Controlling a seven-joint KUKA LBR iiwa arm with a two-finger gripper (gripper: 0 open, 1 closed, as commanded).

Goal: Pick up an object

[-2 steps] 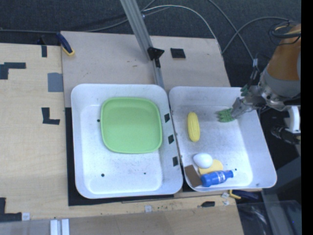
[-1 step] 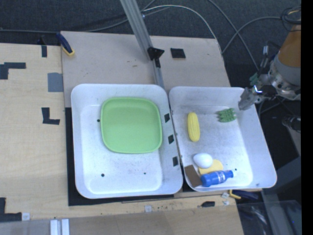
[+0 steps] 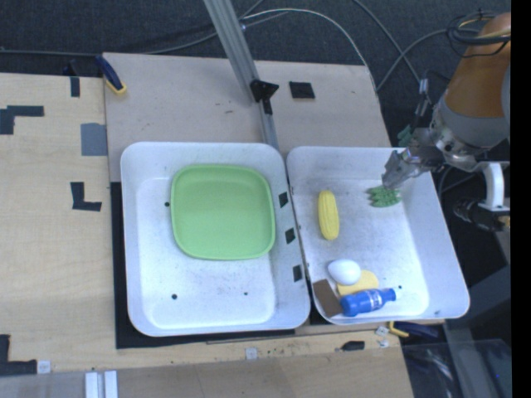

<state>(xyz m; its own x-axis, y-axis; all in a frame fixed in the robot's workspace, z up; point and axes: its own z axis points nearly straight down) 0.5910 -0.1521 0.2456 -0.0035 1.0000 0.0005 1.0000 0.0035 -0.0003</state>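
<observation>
Arm [image 3: 477, 81] cut off by the right edge. Jaws' state impossible to tell above the small green object [image 3: 383, 196], too small to identify. Yellow item [image 3: 362, 282] partly hidden beneath white egg-shaped piece [image 3: 343, 270] and blue bottle [image 3: 367, 301]. Tabletop [image 3: 50, 222] cropped at left.

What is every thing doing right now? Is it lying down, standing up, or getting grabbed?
Green plate: lying flat in the left bin.
Corn cob: lying in the right bin.
Green toy: lying right under the end effector.
White egg: resting against the yellow piece.
Blue bottle: on its side.
</observation>
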